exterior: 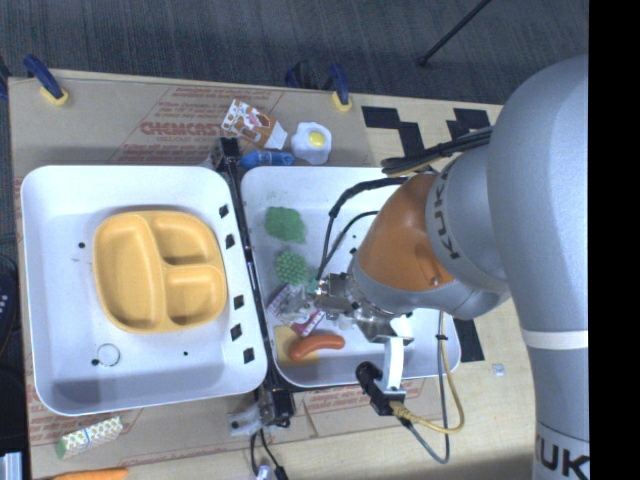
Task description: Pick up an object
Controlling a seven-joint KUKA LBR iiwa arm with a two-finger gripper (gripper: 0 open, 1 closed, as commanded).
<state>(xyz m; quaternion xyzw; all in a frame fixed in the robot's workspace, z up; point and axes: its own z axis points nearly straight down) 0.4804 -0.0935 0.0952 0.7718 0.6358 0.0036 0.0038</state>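
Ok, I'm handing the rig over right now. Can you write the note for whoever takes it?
Gripper: low in the right bin, over a clear wrapped item; grip not visible.
Right bin: two green pieces, hot dog toy near the front wall.
Left bin: yellow divided tray.
Done: nothing visibly lifted.
Left: grasp one object and raise it.

Gripper (318, 303) fingers hidden under wrist, state unreadable, right bin (300, 180) largely covered by arm (500, 228), clear-wrapped item (292, 306) beneath gripper indistinct, orange object (85, 474) cut off at bottom edge
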